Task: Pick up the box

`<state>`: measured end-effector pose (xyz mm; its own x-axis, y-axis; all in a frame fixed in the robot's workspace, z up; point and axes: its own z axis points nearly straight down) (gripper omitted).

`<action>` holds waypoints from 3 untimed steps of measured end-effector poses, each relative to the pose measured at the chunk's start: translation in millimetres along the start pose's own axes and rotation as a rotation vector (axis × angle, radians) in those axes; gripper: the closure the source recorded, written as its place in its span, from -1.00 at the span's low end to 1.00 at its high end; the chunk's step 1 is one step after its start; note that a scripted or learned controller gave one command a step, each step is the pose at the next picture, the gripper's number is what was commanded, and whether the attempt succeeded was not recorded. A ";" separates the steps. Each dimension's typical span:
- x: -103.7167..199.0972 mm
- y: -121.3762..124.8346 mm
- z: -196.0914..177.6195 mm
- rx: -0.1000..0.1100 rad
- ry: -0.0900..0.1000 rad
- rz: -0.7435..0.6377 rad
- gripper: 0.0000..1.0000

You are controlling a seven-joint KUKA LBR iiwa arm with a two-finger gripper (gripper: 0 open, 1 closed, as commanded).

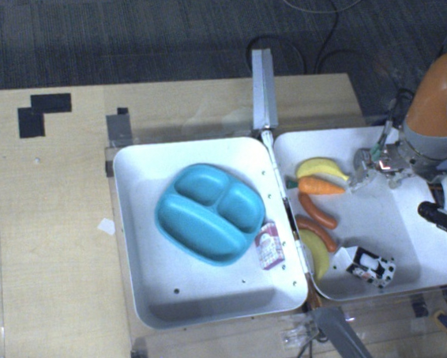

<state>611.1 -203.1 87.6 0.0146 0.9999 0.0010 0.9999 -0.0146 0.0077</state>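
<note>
A small pink-and-white box (269, 245) lies in the left bin (141, 223), close to its right wall and just off the lower right edge of a blue divided plate (209, 212). My gripper (374, 165) hangs over the upper part of the right bin (432, 271), beside the right end of an orange carrot (320, 187). It is far to the upper right of the box, across the wall between the bins. Nothing shows in its grasp.
The right bin holds a yellow banana (322, 169), the carrot, a reddish sausage (316, 210), a yellow-green fruit (317, 250) and a black-and-white object (369, 265). A metal post (263, 90) stands behind the bins' shared wall.
</note>
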 end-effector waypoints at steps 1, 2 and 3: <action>4.8 60.1 -2.8 0.007 0.003 0.025 -1.00; 6.9 63.2 -15.3 -0.002 0.000 0.016 1.00; 65.9 46.9 -110.6 0.004 -0.001 0.173 1.00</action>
